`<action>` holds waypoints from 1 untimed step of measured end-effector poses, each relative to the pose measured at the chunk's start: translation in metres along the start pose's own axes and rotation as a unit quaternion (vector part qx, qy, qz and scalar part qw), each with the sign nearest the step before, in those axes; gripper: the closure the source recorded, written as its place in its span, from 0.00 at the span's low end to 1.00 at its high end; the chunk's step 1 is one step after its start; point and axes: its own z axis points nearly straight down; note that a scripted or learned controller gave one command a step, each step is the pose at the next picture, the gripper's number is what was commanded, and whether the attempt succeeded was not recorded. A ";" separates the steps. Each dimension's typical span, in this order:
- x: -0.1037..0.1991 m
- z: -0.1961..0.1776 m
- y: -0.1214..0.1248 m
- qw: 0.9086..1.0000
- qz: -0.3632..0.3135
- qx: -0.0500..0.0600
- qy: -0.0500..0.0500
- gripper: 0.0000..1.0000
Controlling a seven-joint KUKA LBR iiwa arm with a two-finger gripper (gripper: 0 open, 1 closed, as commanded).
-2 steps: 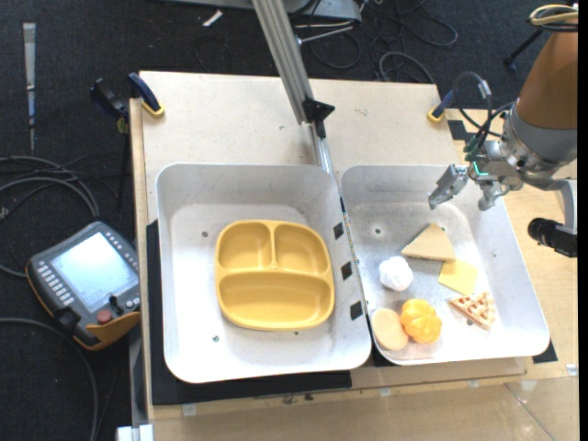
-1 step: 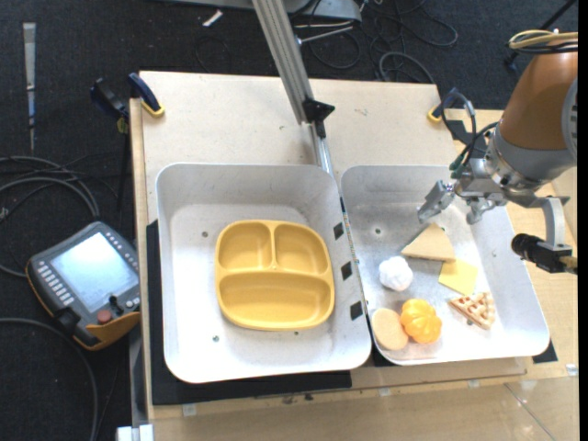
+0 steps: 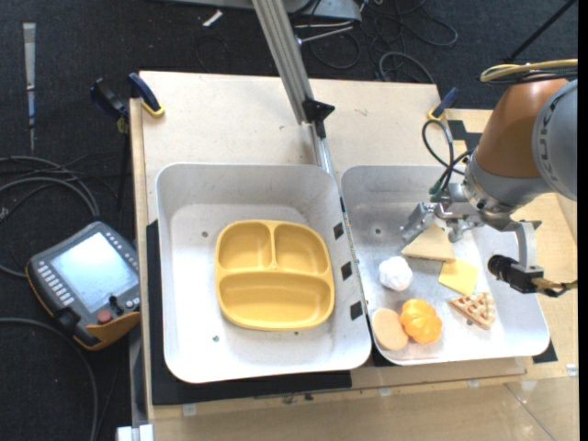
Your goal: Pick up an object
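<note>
Hand (image 3: 439,217) low in right white bin (image 3: 367,186), metal fingers splayed, released, nothing between them | tan wedge-shaped block (image 3: 428,245) lies just below hand, touching or nearly so, long axis running left-right, thin tip toward far side | judgement: short descent onto wedge, then close | yellow sectioned plastic tray (image 3: 274,274) well off to hand's left.

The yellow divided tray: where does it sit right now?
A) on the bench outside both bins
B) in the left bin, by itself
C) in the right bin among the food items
B: the yellow divided tray lies flat in the left bin; the food pieces are in the right bin.
</note>
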 end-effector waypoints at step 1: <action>-0.001 0.043 0.004 1.000 0.000 -0.009 -0.004 0.00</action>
